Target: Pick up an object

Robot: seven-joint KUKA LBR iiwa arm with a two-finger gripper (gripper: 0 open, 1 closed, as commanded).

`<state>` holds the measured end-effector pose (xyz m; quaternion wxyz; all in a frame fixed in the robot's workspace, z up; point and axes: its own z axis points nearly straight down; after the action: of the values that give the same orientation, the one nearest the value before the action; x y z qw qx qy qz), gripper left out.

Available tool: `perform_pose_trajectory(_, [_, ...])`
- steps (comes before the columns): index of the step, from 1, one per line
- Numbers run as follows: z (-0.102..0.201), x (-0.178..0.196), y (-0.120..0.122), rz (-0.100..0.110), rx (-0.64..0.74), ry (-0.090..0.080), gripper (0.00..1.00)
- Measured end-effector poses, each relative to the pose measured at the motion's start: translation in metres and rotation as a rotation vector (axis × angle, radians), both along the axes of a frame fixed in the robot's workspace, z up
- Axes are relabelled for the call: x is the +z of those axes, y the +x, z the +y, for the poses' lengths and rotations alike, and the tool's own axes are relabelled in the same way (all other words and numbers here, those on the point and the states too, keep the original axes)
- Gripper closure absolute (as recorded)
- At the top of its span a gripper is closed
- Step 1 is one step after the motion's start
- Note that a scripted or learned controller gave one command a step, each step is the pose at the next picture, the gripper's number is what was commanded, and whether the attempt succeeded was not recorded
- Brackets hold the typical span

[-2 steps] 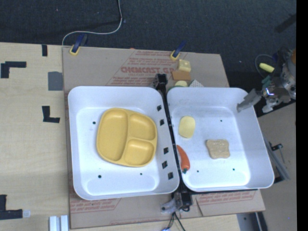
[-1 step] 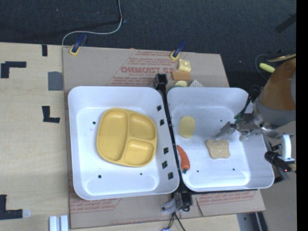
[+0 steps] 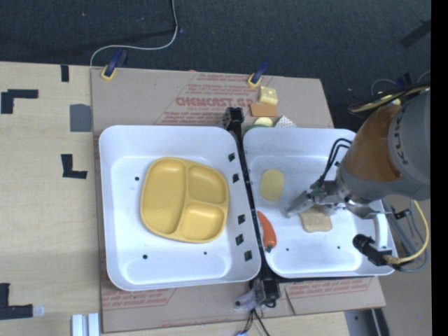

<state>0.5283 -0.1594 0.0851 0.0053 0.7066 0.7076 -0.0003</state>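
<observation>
Arm reaching in from the right, wrist bent low over the right bin (image 3: pixel 308 266); gripper (image 3: pixel 302 206) beside a tan slice (image 3: pixel 316 220); finger opening cannot be told.

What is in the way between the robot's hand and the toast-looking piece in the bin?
Nothing visible is. The end effector sits right at the tan toast-like piece in the right bin. The pale yellow piece and the orange carrot-like piece lie off to the side.
</observation>
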Motion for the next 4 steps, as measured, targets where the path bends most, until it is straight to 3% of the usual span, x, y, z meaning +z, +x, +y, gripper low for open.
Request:
perform_pose_trajectory(1, [-0.069, 0.072, -0.005, 0.002, -0.005, 0.002, 0.00])
perform_pose_trajectory(2, [-0.021, -0.003, -0.016, 0.007, 0.000, 0.006, 0.00])
perform_pose_trajectory(3, [-0.067, 0.121, 0.006, -0.002, -0.001, 0.002, 0.00])
perform_pose_trajectory(4, [-0.025, -0.005, -0.023, 0.006, -0.001, 0.006, 0.00])
